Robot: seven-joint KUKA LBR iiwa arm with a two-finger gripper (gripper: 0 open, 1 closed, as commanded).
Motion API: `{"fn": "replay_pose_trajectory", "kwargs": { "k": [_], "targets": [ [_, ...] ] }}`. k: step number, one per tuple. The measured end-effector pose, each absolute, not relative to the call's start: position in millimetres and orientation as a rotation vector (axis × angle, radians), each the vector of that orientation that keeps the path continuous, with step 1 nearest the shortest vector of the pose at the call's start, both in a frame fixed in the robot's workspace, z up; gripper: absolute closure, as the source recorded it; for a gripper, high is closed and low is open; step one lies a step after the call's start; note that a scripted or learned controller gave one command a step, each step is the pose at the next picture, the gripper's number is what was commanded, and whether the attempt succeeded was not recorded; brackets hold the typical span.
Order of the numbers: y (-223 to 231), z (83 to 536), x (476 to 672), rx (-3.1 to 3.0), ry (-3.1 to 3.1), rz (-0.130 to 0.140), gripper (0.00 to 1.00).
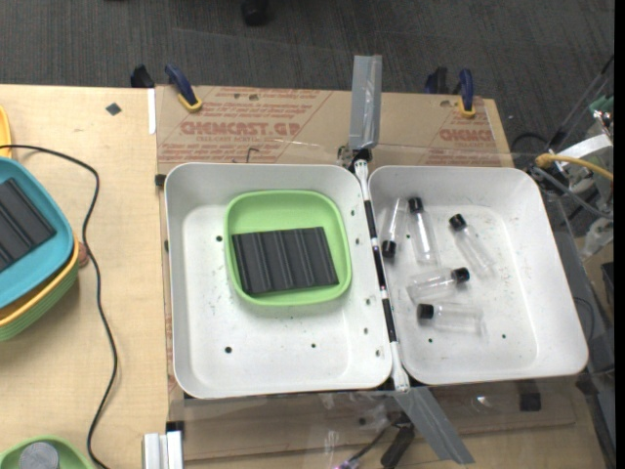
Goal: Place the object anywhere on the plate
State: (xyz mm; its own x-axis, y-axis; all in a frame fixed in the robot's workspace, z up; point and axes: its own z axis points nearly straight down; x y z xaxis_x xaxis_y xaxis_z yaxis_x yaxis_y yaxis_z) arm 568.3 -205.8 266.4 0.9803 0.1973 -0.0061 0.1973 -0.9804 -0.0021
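Five clear vials (441,281) with black caps are lying loose in the right bin (547,262), looking light, slippery and apt to roll, best gripped mid-body, while the green plate (337,225) is waiting in the left bin (195,340).

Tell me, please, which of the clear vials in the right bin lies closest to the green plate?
The vial against the right bin's left wall, beside the divider, black cap toward the near side. The other vials lie farther right, away from the green plate.

I log two white bins (186,262). Plate (287,249): light green, with a dark grey ribbed insert (285,260). Vials (444,281): clear, black caps. Cardboard (293,125) beneath: brown, red lettering. Bench (78,360): pale wood, black cable (103,291) across.
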Motion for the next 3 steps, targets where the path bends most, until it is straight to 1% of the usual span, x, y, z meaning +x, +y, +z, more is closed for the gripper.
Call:
{"fn": "replay_pose_trajectory", "kwargs": {
  "k": [1, 3],
  "targets": [
    [-223, 272, 552.6, -3.124, -0.310, 0.009, 0.00],
    [-223, 270, 533.8, -3.124, -0.310, 0.009, 0.00]
  ]
}}
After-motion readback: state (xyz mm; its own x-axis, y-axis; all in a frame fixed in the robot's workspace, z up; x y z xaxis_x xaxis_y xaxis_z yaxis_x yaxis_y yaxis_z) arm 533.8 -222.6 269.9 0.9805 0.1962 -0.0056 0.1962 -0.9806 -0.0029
